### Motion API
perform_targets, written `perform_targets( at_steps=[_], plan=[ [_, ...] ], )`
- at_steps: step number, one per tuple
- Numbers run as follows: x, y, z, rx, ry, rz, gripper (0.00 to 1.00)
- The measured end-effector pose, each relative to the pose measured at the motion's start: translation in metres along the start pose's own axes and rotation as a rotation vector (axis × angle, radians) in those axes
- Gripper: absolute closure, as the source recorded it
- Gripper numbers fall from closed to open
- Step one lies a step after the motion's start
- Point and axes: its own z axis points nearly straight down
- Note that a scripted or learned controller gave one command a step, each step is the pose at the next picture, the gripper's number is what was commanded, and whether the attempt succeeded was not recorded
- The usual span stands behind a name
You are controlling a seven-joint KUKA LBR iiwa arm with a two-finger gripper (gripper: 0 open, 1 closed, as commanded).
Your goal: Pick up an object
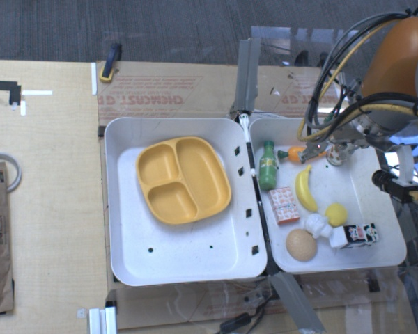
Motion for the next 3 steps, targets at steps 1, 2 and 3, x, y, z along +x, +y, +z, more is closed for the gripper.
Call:
perform_targets(
  at_steps=[1,2,3],
  plan=[
    [-0.002,0.0,-0.008,0.002,-0.001,0.004,1.0],
    [0.04,-0.029,-0.061,-0.001,0.0,-0.074,1.0],
    [0.075,-0.012,0.024,0.003,0.0,0.099,1.0]
  ],
)
